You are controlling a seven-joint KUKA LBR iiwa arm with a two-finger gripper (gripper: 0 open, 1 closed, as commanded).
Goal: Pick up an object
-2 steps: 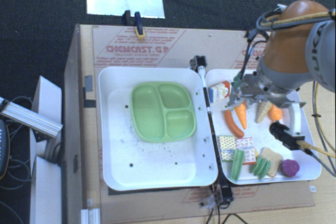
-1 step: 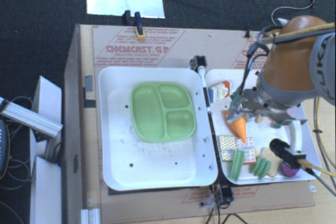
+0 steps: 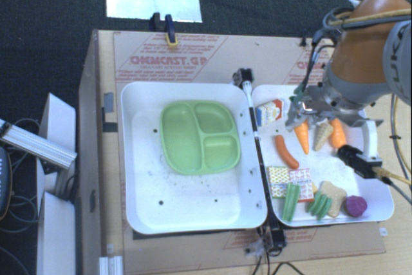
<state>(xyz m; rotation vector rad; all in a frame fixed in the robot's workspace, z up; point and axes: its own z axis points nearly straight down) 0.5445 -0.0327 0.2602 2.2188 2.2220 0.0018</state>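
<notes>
My gripper (image 3: 301, 115) hangs over the upper middle of the right bin (image 3: 380, 206), below the arm's orange band. Just under it lies a small orange carrot (image 3: 302, 137), tip pointing down. A white carton (image 3: 268, 113) with red and blue print sits to the gripper's left. To the carrot's right lie a pale yellow cone (image 3: 322, 136) and a second orange carrot (image 3: 338, 134). A red-orange sausage-like piece (image 3: 286, 151) lies lower left of the gripper. Nothing shows held in the gripper.
The left bin (image 3: 145, 203) holds a green divided plate (image 3: 199, 137). In the right bin's front part lie a checkered packet (image 3: 290, 180), two green pieces (image 3: 291, 201), a tan cracker (image 3: 335, 193) and a purple lump (image 3: 356, 205). A black part (image 3: 355, 160) sticks out near the arm.
</notes>
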